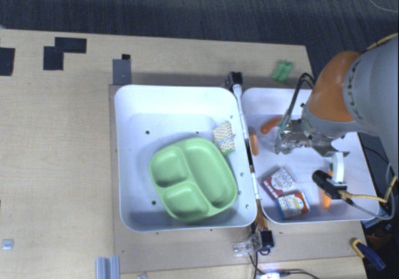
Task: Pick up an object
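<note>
My gripper [287, 145] hangs low over the upper middle of the right bin [312, 216], with the grey arm and its orange band behind it. Just up and to the left of it lies a small orange piece [270, 125]. An orange stick [253, 145] rests against the bin's left wall. Below the gripper sits a red-and-white packet [280, 180], and a small orange-and-blue pack [293, 204] lies near the front wall. Another orange bit [325, 199] lies at the front right. Nothing shows between the gripper and these things.
The left bin [134, 122] holds a green divided plate [193, 178] and a yellow-patterned white piece [224, 137] by its right wall. A green object [282, 70] lies on the bench behind the right bin.
</note>
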You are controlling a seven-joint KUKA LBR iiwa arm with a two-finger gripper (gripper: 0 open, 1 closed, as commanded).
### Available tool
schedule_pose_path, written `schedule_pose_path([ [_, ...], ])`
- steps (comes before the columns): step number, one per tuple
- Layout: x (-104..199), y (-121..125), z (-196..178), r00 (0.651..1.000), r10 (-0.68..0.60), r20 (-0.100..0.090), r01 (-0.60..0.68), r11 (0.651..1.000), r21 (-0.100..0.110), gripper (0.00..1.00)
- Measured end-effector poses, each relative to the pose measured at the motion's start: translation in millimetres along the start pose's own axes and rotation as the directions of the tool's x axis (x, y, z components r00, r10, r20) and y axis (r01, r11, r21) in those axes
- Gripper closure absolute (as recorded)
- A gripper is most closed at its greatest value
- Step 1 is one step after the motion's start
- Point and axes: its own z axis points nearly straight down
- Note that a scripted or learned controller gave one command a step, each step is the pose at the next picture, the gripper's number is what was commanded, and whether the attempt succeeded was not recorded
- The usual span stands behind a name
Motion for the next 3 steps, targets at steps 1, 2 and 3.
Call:
schedule_pose_path([
  [1, -58, 80, 14, 1.0, 0.005, 0.002, -0.005, 1.0, 0.008, 1.0],
  [2, -118, 100, 4, 1.0, 0.005, 0.002, -0.005, 1.0, 0.008, 1.0],
  [3, -115, 101, 4, 1.0, 0.004, -0.004, -0.004, 1.0, 0.01, 0.0],
])
